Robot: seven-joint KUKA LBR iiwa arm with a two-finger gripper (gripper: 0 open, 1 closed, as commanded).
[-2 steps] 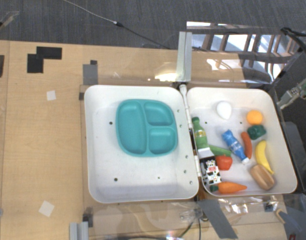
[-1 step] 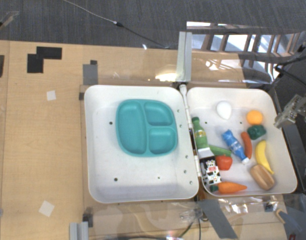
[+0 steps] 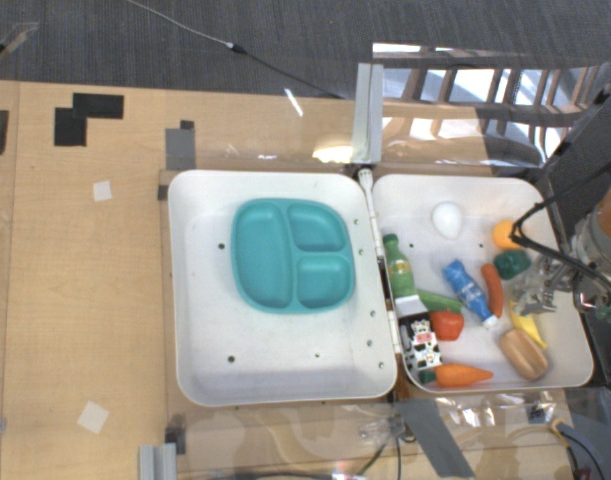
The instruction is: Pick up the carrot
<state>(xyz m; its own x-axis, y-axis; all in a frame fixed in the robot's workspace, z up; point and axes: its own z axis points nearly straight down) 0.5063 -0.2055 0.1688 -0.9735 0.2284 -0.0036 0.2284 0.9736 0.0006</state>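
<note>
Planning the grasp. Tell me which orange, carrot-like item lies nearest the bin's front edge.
The carrot, lying flat along the right bin's front rim; the redder one sits mid-bin.

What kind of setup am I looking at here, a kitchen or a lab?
Likely a lab bench for robot picking: two white bins side by side, toy food such as the carrot, and the gripper reaching in.

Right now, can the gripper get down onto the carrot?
Probably yes. The carrot lies uncovered at the right bin's near edge, nothing on top. The gripper hovers nearby; only the bread roll sits between them.
</note>
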